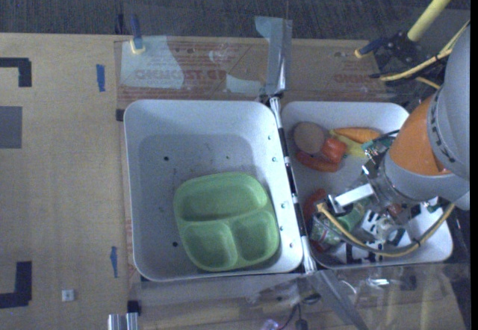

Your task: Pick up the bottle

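- While the arm (441,134) reaches in from the right, the end effector (373,220) sits low in the near half of the right bin (351,110), buried among cables and wrist hardware; whether it is spread or closed I cannot tell.
- Just to its left, against the bin's near-left corner, lies a green-labelled item (326,230) that I take to be the bottle, though it is partly hidden and I cannot be sure. A red patch, perhaps its cap, shows at its far end.
- Judged from that, the bottle lies left of the end effector and very near it, possibly touching; its long axis seems to run roughly from far to near, slightly tilted, but the clutter makes this uncertain.
- Farther back in the same bin rest a brownish round object (306,136), a red pepper-like toy (326,155) and an orange carrot-like piece (357,134), all well apart from the end effector.
- Across the shared wall, the left bin (149,134) holds a green divided plate (224,220).
- Both bins stand on the wooden tabletop (60,172).
- The coming move, in my judgement, calls for a short shift left so the grasp straddles the bottle across its narrow width.
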Motion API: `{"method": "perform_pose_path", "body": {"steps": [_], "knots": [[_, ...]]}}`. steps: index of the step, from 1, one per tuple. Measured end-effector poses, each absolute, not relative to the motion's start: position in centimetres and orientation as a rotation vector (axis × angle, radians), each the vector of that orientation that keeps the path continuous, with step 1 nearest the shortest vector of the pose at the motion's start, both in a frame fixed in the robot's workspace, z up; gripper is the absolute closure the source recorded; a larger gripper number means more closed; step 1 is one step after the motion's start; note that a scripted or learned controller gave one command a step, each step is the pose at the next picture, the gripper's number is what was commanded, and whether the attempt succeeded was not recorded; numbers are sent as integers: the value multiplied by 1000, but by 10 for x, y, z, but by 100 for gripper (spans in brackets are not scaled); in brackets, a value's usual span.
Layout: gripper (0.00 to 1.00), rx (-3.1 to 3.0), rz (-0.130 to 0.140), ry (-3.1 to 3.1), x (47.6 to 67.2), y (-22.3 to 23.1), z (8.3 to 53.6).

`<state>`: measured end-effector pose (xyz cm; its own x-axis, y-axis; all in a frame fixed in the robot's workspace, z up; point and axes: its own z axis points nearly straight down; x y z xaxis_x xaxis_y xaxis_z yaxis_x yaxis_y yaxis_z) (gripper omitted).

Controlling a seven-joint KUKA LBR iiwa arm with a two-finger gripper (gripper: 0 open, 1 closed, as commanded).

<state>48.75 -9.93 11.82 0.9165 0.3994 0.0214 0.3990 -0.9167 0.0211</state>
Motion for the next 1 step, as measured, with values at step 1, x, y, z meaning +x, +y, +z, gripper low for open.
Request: {"method": "perform_pose_path", "body": {"steps": [1], "knots": [[0,3050,-5,759,557,-140,118]]}}
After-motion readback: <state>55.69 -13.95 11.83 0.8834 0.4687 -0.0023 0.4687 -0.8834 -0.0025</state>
